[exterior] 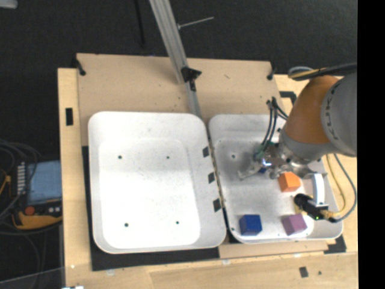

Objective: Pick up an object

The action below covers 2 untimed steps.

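Observation:
My gripper (pixel 255 166) hangs low over the middle of the right bin (pixel 234 134), under the grey wrist with the orange band. An orange block (pixel 290 182) lies just to the right of the gripper, close against the wrist. A blue block (pixel 250 224) sits near the bin's front edge, below and a little left of the gripper. A purple block (pixel 293 223) rests at the front right of the same bin. Nothing is visibly held.
The left bin (pixel 102 161) stands beside the right one, the two walls meeting in the middle. A slanted metal rail (pixel 171 38) rises from the back of the bench between the bins. Cables and a box (pixel 42 182) lie off the bench at the left.

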Available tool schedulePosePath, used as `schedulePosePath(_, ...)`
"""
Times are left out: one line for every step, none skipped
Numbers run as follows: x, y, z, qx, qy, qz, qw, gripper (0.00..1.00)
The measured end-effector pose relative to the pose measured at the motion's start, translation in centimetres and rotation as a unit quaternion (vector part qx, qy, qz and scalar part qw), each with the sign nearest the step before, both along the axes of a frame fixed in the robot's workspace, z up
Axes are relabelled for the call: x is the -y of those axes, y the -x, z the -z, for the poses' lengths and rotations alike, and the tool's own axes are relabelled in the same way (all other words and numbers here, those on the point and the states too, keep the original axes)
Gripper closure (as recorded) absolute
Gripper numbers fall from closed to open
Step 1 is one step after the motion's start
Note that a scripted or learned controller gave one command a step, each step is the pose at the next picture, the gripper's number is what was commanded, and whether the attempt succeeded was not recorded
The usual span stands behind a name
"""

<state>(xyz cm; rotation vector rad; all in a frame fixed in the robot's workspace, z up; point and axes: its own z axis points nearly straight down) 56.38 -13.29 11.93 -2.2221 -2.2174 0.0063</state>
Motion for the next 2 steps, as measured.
schedulePosePath(0.2,-0.1,2.2,0.003,0.0007,0.0,1.0,0.0)
schedulePosePath(0.2,-0.2,1.0,0.006,0.0,0.004,1.0,1.0)
